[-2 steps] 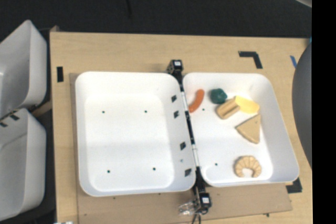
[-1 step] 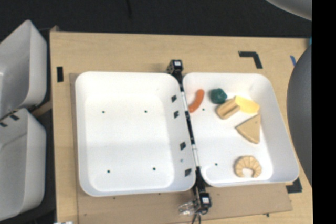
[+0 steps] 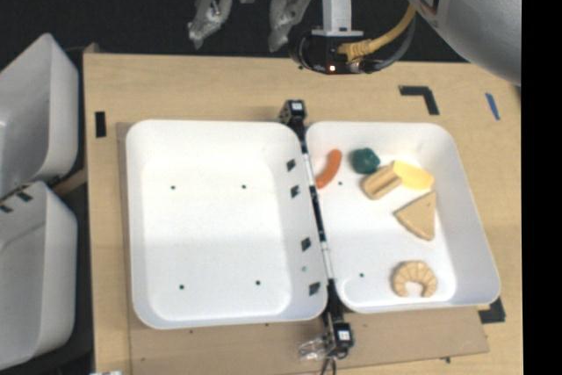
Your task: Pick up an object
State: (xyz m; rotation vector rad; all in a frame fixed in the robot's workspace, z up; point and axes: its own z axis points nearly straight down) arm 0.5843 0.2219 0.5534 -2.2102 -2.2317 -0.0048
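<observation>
Beyond the desk's (image 3: 202,83) far edge, the tool (image 3: 241,29) hangs with fingers spread wide, holding nothing. In the right bin (image 3: 470,215) lie a croissant (image 3: 414,278), wedge (image 3: 419,216), orange sausage (image 3: 328,168) and green lump (image 3: 365,160).

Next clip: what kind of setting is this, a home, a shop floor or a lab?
Most likely a robotics lab picking station. A wooden bench bears two shallow white bins clipped side by side, the right one holding toy foods such as a croissant. An industrial arm's gripper hangs open above the bench's far edge.
</observation>
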